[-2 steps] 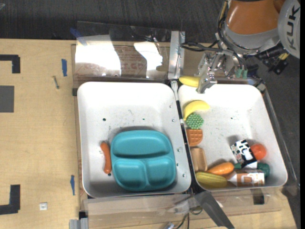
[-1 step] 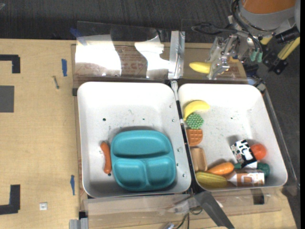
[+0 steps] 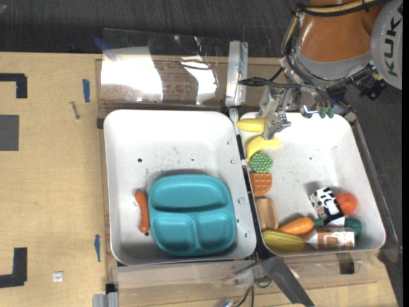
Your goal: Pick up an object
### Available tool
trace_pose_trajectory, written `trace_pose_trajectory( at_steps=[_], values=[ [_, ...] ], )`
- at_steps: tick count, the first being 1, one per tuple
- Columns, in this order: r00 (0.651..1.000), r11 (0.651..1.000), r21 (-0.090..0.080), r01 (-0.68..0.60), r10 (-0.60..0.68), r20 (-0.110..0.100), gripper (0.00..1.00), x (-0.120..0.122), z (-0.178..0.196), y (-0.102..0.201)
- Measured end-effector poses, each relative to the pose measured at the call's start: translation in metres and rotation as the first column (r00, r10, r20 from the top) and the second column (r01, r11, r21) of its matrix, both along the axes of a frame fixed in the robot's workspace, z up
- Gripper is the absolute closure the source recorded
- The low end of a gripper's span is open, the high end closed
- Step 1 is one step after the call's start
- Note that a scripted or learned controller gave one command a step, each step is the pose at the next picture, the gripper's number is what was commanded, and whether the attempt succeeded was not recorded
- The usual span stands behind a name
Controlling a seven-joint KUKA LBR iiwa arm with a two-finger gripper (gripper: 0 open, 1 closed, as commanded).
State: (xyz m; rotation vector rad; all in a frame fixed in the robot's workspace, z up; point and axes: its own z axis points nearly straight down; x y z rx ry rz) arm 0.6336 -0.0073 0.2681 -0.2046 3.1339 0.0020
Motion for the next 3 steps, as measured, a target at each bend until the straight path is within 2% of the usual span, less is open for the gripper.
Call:
trace_pose_trajectory(
  at_steps=[1, 2, 3],
  values=[
    [0.994, 0.994, -0.001, -0.11, 0.11, 0.009, 1.0, 0.035, 0.009, 0.009],
    [0.976, 0.976, -0.001, -0.219, 0.219, 0.004, 1.0, 0.034, -0.007, 0.003],
    [0.936, 0.936, -0.004, -0.351, 0.351, 0.006, 1.0, 0.034, -0.008, -0.048]
  ],
)
